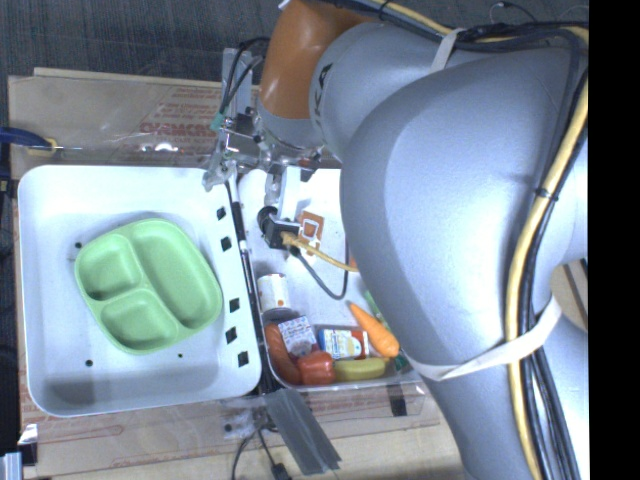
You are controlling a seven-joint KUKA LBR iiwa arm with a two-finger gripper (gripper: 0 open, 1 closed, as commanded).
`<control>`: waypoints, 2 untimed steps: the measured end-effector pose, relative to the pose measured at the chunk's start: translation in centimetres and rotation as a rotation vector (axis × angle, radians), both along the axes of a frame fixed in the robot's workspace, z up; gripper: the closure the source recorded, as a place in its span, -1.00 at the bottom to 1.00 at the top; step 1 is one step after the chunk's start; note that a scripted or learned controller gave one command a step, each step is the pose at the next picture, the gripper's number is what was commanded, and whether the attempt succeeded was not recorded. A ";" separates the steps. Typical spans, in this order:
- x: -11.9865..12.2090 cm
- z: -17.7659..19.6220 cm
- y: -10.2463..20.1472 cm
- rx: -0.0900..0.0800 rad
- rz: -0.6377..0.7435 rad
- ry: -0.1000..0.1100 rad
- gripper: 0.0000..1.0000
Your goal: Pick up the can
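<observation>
The can (272, 291), small and white with an orange-brown label, stands near the left wall of the right bin (300, 258). My gripper (232, 156) hangs at the far end of the wall between the two bins, well behind the can and apart from it. Nothing shows in the gripper. The big grey arm covers most of the right bin.
A green divided plate (148, 283) lies in the left bin (50, 368). At the near end of the right bin, packed close to the can, lie a carrot (373, 330), a red pepper (314, 366), a yellow fruit (360, 369) and small printed packets (296, 332).
</observation>
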State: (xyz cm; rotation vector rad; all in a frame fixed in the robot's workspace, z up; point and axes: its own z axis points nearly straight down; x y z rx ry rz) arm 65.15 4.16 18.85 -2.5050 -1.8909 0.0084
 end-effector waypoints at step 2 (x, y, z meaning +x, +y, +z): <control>0.4 0.1 0.5 -0.001 -0.252 -0.002 1.00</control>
